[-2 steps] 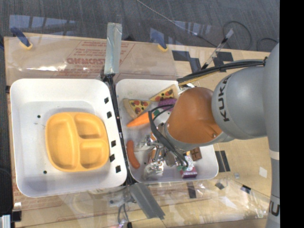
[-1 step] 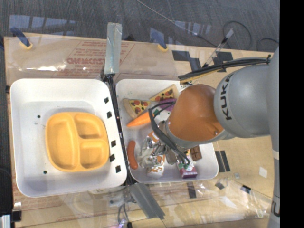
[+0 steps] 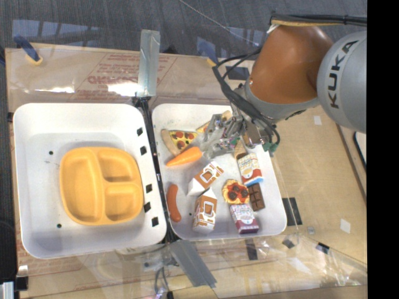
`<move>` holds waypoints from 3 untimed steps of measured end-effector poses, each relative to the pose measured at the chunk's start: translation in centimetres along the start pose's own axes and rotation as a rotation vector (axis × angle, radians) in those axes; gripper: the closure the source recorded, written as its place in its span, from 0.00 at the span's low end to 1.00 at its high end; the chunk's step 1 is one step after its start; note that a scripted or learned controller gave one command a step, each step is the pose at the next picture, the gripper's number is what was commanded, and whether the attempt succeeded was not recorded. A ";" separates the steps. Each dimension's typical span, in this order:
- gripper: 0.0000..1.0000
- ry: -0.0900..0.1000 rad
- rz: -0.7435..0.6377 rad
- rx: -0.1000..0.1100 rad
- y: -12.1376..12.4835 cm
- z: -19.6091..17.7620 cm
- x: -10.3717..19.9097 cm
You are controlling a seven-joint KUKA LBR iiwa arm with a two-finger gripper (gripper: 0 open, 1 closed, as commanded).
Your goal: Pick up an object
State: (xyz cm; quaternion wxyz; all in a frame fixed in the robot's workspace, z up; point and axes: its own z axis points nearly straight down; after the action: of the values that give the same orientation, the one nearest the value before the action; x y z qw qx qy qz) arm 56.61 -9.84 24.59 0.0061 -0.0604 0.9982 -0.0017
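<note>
Now the jaws (image 3: 219, 134) sit low in the right bin (image 3: 278, 213), at its upper middle; whether they are wide or narrow, I cannot tell. Just beside them lie the pizza slice (image 3: 178, 139) and carrot (image 3: 184, 157). Below: cartons (image 3: 206, 195), sausage (image 3: 174, 202), chocolate (image 3: 256, 196). The yellow tray (image 3: 100, 184) rests in the left bin (image 3: 31, 129).

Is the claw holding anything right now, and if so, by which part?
Cannot be told. The claw is low in the right bin, just above the carrot and pizza slice, but nothing shows clearly within it.
</note>
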 end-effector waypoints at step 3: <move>0.00 0.015 0.179 -0.004 0.3 15.4 -1.2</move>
State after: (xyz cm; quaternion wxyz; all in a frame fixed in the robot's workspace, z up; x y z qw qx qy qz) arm 57.92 -9.47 9.18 -0.0016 0.0292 0.9996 0.0005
